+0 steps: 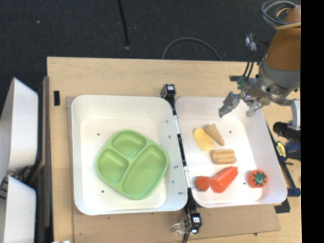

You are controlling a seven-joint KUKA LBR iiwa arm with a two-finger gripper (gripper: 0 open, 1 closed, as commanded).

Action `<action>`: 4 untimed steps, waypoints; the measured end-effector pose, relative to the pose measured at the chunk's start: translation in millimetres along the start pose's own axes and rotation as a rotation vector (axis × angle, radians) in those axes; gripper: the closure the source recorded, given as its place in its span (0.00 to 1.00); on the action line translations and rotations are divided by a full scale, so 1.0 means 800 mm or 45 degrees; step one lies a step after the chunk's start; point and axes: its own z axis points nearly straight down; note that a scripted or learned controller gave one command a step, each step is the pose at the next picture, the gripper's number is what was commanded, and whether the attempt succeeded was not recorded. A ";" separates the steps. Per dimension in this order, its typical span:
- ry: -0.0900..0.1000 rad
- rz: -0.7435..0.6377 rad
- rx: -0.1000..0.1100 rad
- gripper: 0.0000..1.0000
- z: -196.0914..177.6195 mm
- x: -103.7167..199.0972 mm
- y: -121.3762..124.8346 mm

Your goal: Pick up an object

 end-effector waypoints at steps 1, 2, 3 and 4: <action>-0.001 -0.002 -0.016 0.00 -0.010 0.000 0.002; -0.006 -0.001 -0.013 0.00 0.052 -0.013 0.009; -0.004 0.000 -0.010 0.00 0.113 -0.008 -0.001; -0.005 0.000 -0.011 0.00 0.170 -0.017 -0.009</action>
